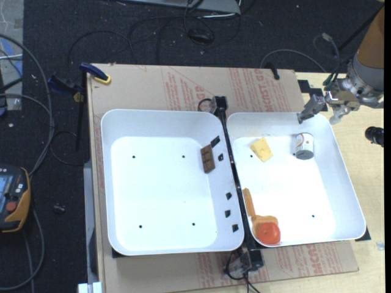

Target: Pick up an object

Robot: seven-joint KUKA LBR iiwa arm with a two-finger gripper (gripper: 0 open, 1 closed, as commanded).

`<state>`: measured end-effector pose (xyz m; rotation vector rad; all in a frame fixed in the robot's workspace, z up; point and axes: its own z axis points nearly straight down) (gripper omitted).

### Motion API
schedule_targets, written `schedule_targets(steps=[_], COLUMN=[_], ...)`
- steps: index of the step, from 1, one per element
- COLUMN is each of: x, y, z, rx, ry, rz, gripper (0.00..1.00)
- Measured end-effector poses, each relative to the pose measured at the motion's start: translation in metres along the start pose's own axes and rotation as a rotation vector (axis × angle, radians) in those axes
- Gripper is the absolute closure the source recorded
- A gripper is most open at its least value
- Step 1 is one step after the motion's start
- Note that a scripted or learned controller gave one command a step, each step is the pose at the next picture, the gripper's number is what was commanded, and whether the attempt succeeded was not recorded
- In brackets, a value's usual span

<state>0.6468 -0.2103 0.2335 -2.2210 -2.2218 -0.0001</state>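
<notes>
Objects lie in the right bin: yellow block upper left, small can near the upper edge, orange-red toy at the lower left corner. Brown bar sits in the left bin. Gripper, fingers spread and holding nothing, hovers over the right bin's upper right rim, just above the can.

Bright, even overhead light; white bins glare slightly, shadows soft.

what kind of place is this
Probably a robotics lab test bench: two shallow white plastic bins sit side by side on a brown cardboard sheet, loose black cables trail across dark carpet, and a grey-and-orange robot arm reaches in.
</notes>
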Motion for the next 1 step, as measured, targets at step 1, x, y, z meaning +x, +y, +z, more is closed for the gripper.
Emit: schedule_targets(steps=[1], x=[-0.0030], y=[-0.0501], z=[-0.0266], rx=[-0.003], ry=[-0.001], rz=[0.020], gripper=[0.00])
